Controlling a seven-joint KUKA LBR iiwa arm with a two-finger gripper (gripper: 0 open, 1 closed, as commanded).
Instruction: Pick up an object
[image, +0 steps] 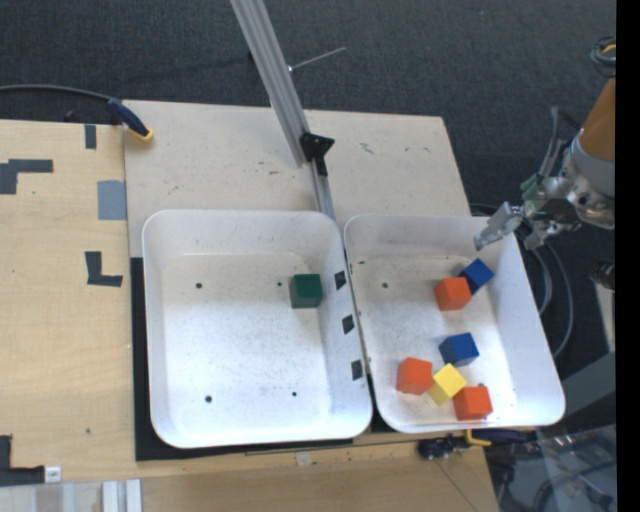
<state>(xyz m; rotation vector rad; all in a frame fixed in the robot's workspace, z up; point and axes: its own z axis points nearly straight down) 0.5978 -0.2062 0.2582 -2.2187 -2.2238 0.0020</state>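
**Crowded Blocks Invite a Missed Grasp**

Nearest, an orange cube (472, 401) touches a yellow cube (449, 382) in the right bin (400, 240); clamping there may catch two or slip. Gripper (510, 225) hovers at the far right rim, grip state unclear. Counts: three orange, two blue, one yellow, one green.

The grey arm (orange band above its wrist) reaches in from the right, gripper (508, 226) hanging low, angled leftward.

Wooden bench (60, 300), two white bins (170, 330) side by side, grey tape patch (111, 199)
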